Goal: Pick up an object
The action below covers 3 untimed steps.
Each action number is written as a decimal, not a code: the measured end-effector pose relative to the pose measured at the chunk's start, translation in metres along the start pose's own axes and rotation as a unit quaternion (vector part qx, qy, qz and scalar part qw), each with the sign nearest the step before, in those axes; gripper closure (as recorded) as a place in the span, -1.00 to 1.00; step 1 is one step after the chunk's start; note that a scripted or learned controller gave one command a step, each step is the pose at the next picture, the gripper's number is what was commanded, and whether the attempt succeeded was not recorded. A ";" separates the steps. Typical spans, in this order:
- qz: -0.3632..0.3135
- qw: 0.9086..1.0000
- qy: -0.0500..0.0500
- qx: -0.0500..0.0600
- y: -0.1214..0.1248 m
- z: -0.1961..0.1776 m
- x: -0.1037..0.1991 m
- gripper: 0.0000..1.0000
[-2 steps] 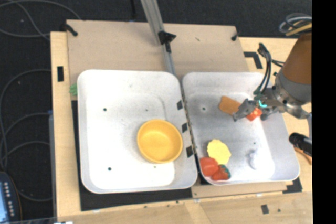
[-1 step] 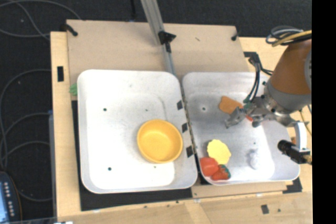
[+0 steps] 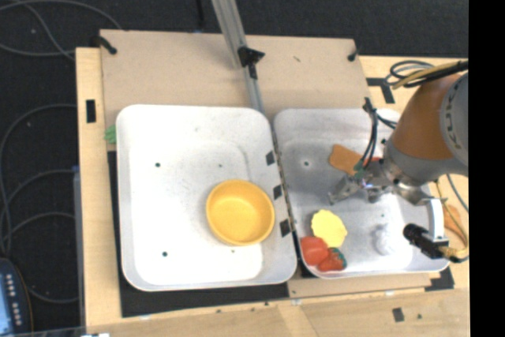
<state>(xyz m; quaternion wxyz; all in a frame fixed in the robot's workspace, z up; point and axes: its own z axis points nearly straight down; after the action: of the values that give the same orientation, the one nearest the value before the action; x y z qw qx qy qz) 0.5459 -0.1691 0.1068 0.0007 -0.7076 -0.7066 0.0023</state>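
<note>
The pole rises closest to the lens, a grey metal bar slanting from the top edge down to the seam between the two bins. Under everything lies the bench, a tan board on a black floor. The left bin is white and holds a yellow bowl, upright, in its lower right part. The right bin sits just beside it, their rims touching. The arm, orange above grey, reaches over the right bin from the right side. Its gripper hangs low over the middle of that bin; whether its fingers are spread or closed cannot be told, and nothing visible sits between them. An orange-brown block lies just above the gripper, partly hidden by it. A yellow lump rests below the gripper, apart from it. A red item with a bit of green touches the yellow lump's lower edge, in the bin's lower left corner.
</note>
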 end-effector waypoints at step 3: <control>-0.003 1.000 0.000 -0.006 0.001 -0.130 -0.007 1.00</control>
<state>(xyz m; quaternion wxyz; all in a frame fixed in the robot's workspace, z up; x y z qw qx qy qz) 0.5475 -0.1759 0.2369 -0.0036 -0.7058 -0.7084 -0.0022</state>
